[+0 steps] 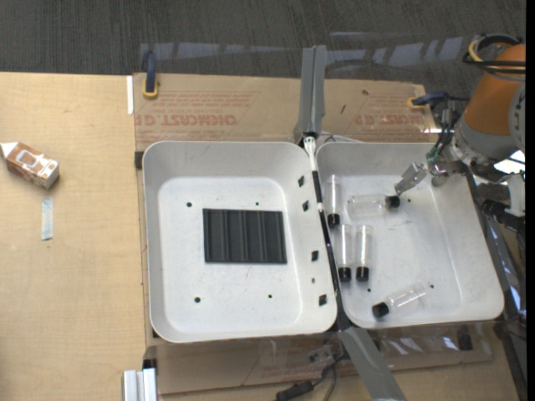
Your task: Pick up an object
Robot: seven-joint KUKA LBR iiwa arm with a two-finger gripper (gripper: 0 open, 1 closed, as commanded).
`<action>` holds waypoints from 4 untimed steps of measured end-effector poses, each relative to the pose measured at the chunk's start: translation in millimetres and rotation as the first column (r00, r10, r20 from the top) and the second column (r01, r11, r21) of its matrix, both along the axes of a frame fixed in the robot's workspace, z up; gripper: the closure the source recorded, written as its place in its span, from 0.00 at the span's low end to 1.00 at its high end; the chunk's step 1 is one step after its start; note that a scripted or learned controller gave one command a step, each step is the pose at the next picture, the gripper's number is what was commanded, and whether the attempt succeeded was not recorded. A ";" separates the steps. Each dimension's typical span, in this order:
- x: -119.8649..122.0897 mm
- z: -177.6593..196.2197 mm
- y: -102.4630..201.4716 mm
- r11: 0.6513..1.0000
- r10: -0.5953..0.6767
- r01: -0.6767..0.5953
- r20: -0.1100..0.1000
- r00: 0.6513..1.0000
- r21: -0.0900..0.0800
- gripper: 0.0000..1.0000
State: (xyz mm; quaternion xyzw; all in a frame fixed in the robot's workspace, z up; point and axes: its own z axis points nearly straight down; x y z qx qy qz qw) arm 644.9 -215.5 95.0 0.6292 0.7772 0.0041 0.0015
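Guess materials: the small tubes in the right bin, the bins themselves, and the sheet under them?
Tubes: clear plastic or glass, can't tell which; see-through bodies, black caps. Bins: white moulded plastic by the look, smooth with rounded corners and a slight sheen. Sheet under them: brown corrugated cardboard, matte, printed red lettering.

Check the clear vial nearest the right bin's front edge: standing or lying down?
Lying down. The vial rests on its side on the right bin's floor, black cap pointing left, body angled up to the right.
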 end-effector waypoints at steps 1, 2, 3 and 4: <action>-0.3 -0.4 0.1 1.000 0.000 0.000 -0.001 1.000 0.000 0.00; 1.3 134.4 -6.8 0.999 0.045 -0.045 -0.006 0.999 -0.007 0.00; 14.5 112.6 -5.9 0.995 0.103 -0.103 -0.007 0.995 -0.007 0.00; 14.0 6.0 53.1 1.000 0.002 -0.002 -0.008 1.000 -0.005 0.00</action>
